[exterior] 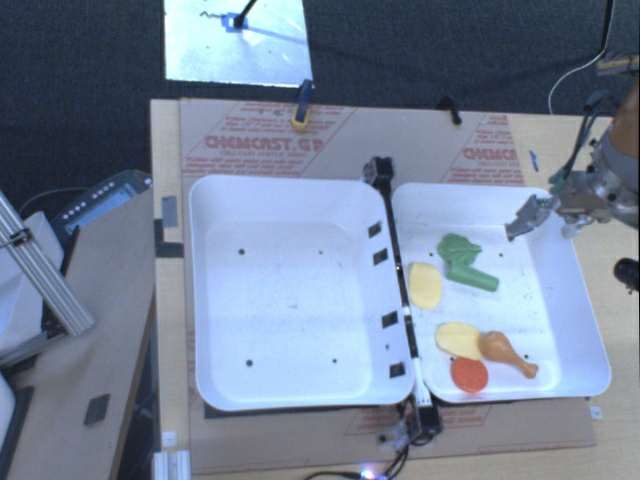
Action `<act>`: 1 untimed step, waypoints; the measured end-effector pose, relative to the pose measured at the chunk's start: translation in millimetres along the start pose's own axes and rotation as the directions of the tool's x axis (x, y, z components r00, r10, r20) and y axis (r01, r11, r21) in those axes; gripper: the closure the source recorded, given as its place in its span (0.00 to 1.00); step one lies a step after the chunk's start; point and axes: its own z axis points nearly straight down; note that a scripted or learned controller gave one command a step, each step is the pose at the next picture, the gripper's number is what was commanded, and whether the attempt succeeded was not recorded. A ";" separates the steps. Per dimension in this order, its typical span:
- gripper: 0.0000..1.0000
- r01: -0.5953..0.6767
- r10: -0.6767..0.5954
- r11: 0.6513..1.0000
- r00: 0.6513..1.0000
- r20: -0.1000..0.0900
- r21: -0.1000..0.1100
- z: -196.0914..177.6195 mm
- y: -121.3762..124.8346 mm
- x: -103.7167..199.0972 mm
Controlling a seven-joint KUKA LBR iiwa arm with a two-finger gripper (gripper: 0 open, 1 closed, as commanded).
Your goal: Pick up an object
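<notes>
The gripper (535,215) hangs at two o'clock over the right bin (580,298); whether it's spread, I can't tell. The green toy (465,261) lies nearest, toward seven o'clock — drop squarely over it before pinching.

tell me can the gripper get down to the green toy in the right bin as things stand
Probably yes. The gripper hangs over the right bin's upper right part, and the green toy lies uncovered to its left, apart from the yellow piece.
</notes>
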 end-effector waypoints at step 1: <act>0.00 0.007 -0.007 1.000 1.000 -0.004 0.005 105.6 21.4 72.9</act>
